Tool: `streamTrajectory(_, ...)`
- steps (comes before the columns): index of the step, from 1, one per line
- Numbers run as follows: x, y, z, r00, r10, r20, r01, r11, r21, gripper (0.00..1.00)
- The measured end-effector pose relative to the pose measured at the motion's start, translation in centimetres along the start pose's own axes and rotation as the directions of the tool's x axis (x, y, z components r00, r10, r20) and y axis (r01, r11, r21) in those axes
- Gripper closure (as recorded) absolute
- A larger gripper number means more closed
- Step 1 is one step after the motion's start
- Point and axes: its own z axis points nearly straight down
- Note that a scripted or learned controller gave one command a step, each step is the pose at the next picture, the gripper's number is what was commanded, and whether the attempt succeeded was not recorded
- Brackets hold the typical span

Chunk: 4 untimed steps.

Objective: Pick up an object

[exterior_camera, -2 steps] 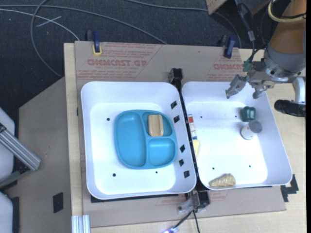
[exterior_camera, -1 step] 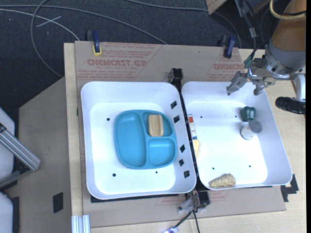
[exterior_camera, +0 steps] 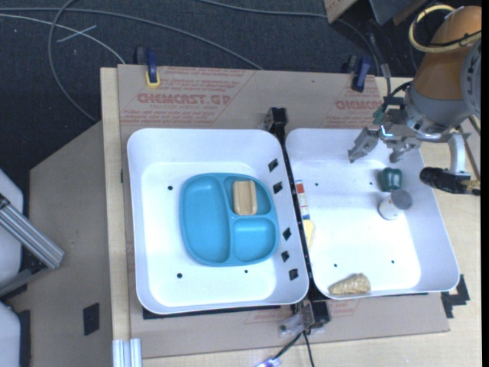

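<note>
The arm reaches in from the upper right of the frame, its orange band high in that corner, and carries the tool (exterior_camera: 379,147) over the upper part of the right bin (exterior_camera: 428,262). The two fingers (exterior_camera: 359,148) are spread wide apart, pointing down toward the bin floor, and nothing sits between them.

Just below and to the right of the tool, a small dark green object (exterior_camera: 390,179) lies on the bin floor, and directly beneath it a grey and white rounded piece (exterior_camera: 394,202) sits close by; whether the two touch cannot be told. Near the lower edge of the same bin, a tan, crumpled-looking item (exterior_camera: 350,284) rests well apart from them.

The left bin (exterior_camera: 149,228), toward the centre of the frame, holds a blue divided tray (exterior_camera: 205,224). A tan block (exterior_camera: 244,197) lies in the tray's upper right compartment.

Both bins stand side by side on the surface (exterior_camera: 191,90), which bears red printed lettering along its upper part, with blue clamps (exterior_camera: 152,71) at the upper edge.
</note>
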Motion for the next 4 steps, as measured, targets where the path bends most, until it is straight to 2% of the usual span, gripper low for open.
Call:
streamTrajectory(1, -0.9, -0.6, 5.3, 1.0, 0.0, 0.0, 0.0, 1.0, 0.0, 0.0)
streamTrajectory(2, -0.6, -0.6, 8.7, 1.0, -0.003, -0.003, 0.003, 1.0, -0.002, 0.0)
streamTrajectory(3, -0.7, -0.4, 7.3, 1.0, -0.002, -0.001, 0.002, 1.0, -0.007, 1.0)
streamTrajectory(4, -0.9, -1.0, 1.1, 1.0, -0.001, 0.003, 0.001, 1.0, -0.013, 1.0)
